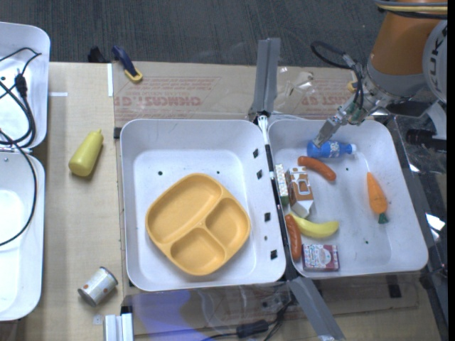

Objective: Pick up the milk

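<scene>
Roughly in the middle of the right bin's (pixel 402 163) left half stands the milk carton (pixel 302 190), a small boxy pack with a folded top, white card printed in brown. Whether the tool (pixel 333 128) is released or clenched cannot be told; it hangs up and to the right of the milk carton, well apart from it, just above a blue plastic bottle (pixel 330 148) lying on its side. Between that bottle and the milk carton lies one smooth orange-red sausage (pixel 317 168); a second sausage (pixel 293 237) lies below the milk carton, along the bin wall. A curved yellow banana (pixel 316 226) touches the milk carton's lower edge, and a flat pink-and-red box (pixel 320 256) sits further below. Pressed against the milk carton's left side is a narrow pale block (pixel 282 184). Far right of the milk carton lies one tapered orange carrot (pixel 377 194). Left of the milk carton, across the divider, the left bin (pixel 139 190) holds one matte yellow plate (pixel 198 223) with three compartments. Much further left, on the brown cardboard surface (pixel 185 91), lie a yellow squeeze bottle (pixel 85 153) and, lower down, a metal can (pixel 97 285) on its side. Both bins are shallow, white and round-cornered.
</scene>
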Available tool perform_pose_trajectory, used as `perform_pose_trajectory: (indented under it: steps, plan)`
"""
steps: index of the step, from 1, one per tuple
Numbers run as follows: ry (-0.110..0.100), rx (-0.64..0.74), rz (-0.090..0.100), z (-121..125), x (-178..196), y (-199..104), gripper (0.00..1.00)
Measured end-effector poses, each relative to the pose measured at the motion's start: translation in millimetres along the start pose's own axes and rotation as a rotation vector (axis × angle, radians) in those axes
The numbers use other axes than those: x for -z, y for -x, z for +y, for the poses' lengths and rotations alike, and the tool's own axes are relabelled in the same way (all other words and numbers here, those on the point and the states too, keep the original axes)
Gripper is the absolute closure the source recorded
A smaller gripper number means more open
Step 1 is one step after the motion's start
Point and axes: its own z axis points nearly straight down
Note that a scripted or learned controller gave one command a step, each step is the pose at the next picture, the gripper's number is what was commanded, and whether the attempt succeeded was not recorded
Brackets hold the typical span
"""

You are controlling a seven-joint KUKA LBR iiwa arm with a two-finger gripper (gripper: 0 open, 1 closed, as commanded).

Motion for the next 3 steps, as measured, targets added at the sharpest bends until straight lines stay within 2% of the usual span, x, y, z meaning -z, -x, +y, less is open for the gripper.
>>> perform_pose_trajectory:
  steps: [1,2,3]
  plan:
    - [0.005,-0.132,-0.006,-56.4,-92.9,-20.3,0.0]
    - [-0.002,-0.018,0.004,-133.4,-114.2,-97.3,0.0]
    - [-0.004,-0.024,0.007,-133.2,-108.5,-96.4,1.0]
